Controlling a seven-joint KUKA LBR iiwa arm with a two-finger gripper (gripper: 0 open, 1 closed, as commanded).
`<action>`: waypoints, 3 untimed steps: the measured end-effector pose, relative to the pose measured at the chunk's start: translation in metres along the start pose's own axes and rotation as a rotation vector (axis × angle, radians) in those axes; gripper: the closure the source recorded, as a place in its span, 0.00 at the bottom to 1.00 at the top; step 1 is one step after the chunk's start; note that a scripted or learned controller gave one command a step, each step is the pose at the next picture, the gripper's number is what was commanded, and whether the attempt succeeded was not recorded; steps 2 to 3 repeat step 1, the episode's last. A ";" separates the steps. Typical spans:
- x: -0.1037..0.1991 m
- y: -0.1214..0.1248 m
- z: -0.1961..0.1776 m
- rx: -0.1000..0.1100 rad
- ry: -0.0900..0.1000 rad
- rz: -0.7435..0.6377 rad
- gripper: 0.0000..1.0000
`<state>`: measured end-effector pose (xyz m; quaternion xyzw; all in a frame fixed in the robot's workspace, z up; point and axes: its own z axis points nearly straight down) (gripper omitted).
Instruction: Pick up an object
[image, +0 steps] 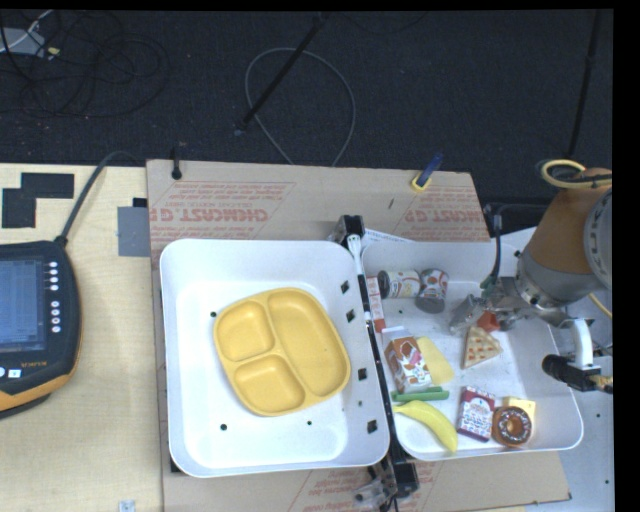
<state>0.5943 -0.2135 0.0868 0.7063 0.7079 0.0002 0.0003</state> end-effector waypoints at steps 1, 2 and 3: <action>0.000 -0.001 -0.009 0.005 0.005 0.001 1.00; 0.000 -0.001 -0.009 0.005 0.005 0.001 1.00; 0.000 -0.001 -0.009 0.005 0.005 0.001 1.00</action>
